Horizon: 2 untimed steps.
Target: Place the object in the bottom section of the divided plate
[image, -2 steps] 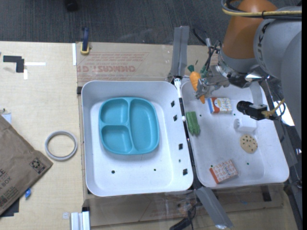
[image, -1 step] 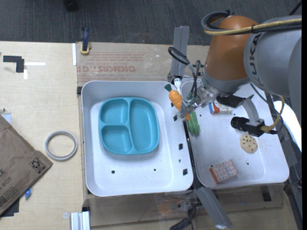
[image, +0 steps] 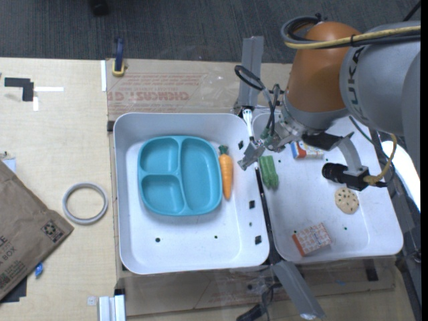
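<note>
A teal divided plate [image: 179, 175] lies in the left bin [image: 134, 239], with its two small sections at the left and one long section at the right. An orange carrot [image: 227, 174] rests on the bin floor against the plate's right rim. My gripper [image: 259, 154] hangs over the wall between the two bins, right of the carrot. A green pickle-like vegetable [image: 269, 172] hangs down from between its fingers, held by its upper end and poised above the dividing rim.
The right bin [image: 374, 246] holds a round cookie [image: 346, 200], a red patterned packet [image: 311, 238] and a small red-and-white item [image: 300, 152] under the wrist. A tape ring [image: 85, 202] and a brown paper bag [image: 23, 233] lie on the bench at left.
</note>
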### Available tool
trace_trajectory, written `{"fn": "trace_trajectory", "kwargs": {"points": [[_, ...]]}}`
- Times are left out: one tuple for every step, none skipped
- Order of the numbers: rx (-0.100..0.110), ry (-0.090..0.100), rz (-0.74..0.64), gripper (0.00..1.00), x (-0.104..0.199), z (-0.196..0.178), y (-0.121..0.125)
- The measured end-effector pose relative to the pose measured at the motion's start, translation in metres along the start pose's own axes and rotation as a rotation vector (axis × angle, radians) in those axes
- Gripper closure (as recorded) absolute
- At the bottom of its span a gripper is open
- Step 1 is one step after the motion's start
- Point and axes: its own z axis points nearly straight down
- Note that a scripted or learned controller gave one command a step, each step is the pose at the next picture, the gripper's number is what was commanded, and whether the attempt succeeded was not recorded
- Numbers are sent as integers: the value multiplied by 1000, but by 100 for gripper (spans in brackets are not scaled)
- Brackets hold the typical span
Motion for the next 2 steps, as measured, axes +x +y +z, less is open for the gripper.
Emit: {"fn": "trace_trajectory", "kwargs": {"points": [[0,-1,4,100,-2,-9,0],[-1,-1,-45,100,61,-36,14]]}}
